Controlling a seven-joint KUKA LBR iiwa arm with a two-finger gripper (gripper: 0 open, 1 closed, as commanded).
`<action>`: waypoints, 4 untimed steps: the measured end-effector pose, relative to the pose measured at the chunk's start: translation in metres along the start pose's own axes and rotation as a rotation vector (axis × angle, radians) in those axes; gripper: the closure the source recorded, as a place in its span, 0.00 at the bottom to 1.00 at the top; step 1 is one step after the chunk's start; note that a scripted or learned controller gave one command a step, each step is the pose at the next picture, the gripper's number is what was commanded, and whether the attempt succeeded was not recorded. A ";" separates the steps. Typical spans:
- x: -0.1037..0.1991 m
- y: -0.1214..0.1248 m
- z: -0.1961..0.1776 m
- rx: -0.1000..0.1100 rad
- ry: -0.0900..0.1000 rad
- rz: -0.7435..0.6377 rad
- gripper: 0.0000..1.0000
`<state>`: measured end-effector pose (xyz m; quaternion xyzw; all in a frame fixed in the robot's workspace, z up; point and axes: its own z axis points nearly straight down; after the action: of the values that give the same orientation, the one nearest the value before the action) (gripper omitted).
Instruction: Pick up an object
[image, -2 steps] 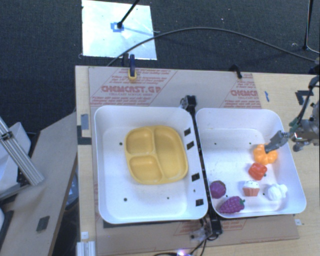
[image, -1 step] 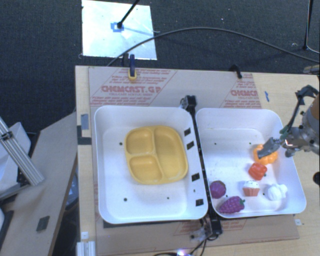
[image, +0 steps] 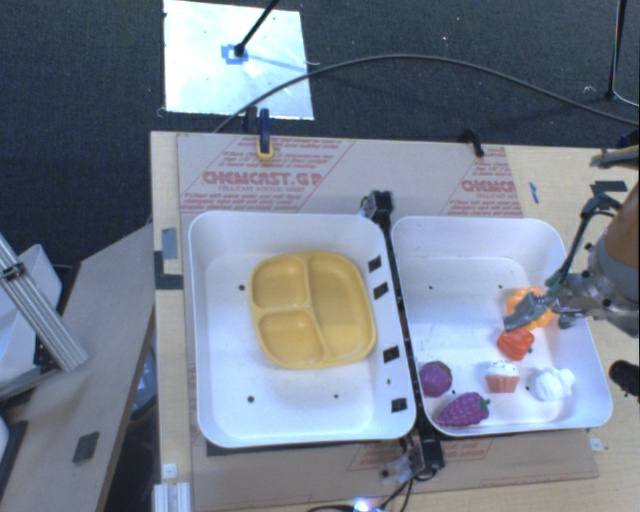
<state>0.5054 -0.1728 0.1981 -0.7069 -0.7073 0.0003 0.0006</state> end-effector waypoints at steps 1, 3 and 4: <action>-0.001 -0.008 0.045 0.001 0.000 0.000 0.00; -0.002 -0.004 -0.022 -0.009 -0.003 -0.004 1.00; -0.002 -0.003 -0.007 -0.002 -0.001 -0.001 1.00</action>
<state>0.5025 -0.1747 0.2052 -0.7064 -0.7078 -0.0001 -0.0006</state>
